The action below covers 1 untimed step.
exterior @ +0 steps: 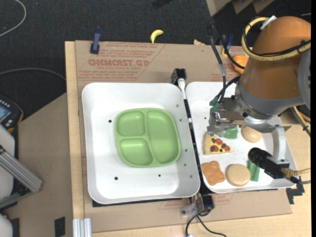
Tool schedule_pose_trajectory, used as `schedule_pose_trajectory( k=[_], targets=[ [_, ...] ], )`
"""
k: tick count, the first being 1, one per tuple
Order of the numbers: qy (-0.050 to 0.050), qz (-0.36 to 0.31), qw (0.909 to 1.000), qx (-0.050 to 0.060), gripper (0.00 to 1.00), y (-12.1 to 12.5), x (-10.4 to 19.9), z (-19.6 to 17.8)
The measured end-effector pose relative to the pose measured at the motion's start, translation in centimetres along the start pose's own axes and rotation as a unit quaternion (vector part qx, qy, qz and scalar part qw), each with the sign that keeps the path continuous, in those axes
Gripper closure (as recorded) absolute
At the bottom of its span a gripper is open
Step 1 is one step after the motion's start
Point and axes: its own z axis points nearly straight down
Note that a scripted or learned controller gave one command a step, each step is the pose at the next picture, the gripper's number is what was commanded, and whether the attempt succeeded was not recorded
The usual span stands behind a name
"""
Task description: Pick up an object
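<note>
Hovering: pincer [216,127] above pizza slice [217,145] | right bin [197,102]

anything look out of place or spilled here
Nothing is spilled. One oddity: a banana lies on the dark floor beyond the bench, outside both bins. The toy foods sit in the right bin, and the green divided plate lies flat in the left bin.

Lower right of the frame, in the right bin [197,94]: pizza slice [217,145] lying flat, point toward the left; orange-brown piece [213,172] below it near the bin's front edge; tan round bun [237,175] just beside that; second tan piece [251,134] further right; green bits [230,132] partly hidden under the arm.
</note>
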Motion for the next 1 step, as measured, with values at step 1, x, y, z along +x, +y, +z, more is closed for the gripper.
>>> schedule_pose_trajectory(
  k=[1],
  targets=[
    [0.001,-0.002,0.9999,-0.012,1.00,0.11,1.55,-11.01]
  ],
)
